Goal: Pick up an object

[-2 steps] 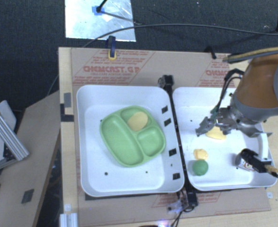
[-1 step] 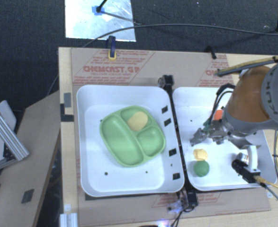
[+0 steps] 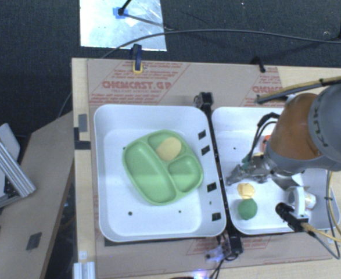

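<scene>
A green divided plate [image 3: 158, 176] lies in the left bin [image 3: 115, 132], with a pale yellow object [image 3: 169, 149] in its upper compartment. In the right bin [image 3: 234, 129] lie a small yellow piece [image 3: 246, 189] and a green ball [image 3: 247, 208] just below it. My gripper [image 3: 237, 175] reaches in from the right, low over the right bin's left part, with its tips just up and left of the yellow piece. Nothing shows between the fingers.
A black divider with clips [image 3: 212, 156] runs between the two bins. The arm's grey and orange body [image 3: 309, 132] covers the right bin's right half. A brown cardboard sheet [image 3: 158, 80] lies under the bins.
</scene>
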`<state>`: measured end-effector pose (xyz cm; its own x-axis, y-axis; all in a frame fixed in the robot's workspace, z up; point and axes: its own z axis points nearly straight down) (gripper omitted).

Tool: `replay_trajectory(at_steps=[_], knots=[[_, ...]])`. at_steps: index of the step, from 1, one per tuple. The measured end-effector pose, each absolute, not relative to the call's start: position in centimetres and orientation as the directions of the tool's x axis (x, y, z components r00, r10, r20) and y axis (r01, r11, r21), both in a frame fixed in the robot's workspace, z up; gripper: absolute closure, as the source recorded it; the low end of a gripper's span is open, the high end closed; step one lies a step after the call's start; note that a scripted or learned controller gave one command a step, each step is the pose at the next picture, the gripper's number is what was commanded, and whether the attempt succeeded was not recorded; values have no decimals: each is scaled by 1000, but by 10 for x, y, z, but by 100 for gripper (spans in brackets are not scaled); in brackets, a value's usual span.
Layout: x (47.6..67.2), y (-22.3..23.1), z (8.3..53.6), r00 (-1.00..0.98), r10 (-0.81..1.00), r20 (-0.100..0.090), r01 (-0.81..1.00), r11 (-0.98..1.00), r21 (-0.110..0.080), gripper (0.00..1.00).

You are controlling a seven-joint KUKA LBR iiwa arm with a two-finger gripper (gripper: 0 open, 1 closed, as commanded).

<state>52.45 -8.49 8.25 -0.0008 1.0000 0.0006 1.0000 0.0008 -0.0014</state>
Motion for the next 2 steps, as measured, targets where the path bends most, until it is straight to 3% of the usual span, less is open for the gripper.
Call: replay_trajectory(at_steps=[1,2], knots=[[526,-85,95,-1,1000,0,1000,1,3,100],[528,-91,140,-1,1000,-1,1000,1,6,100]])
